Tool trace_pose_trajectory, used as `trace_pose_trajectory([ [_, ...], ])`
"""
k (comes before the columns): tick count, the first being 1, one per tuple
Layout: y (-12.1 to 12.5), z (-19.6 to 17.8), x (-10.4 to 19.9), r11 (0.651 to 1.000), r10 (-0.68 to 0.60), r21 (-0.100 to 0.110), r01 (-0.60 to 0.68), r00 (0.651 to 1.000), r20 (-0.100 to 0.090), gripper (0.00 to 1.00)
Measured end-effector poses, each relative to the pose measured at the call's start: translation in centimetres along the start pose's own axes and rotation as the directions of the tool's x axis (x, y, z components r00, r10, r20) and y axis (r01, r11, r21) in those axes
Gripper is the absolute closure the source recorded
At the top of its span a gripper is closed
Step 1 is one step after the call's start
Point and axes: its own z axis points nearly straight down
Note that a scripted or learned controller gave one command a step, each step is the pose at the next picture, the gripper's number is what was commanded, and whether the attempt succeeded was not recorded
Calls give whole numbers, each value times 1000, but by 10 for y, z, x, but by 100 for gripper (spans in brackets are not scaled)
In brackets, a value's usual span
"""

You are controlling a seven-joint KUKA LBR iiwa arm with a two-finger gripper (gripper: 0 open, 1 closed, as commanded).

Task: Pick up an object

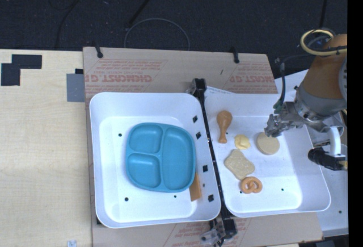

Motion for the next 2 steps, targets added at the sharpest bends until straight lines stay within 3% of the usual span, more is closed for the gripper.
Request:
trace_pose_trajectory([
  [1,-8,-46,-1,1000,2,0,-2,1000,-1,100],
  [2,-8,-47,-2,1000,1,2,-1,1000,-1,100],
])
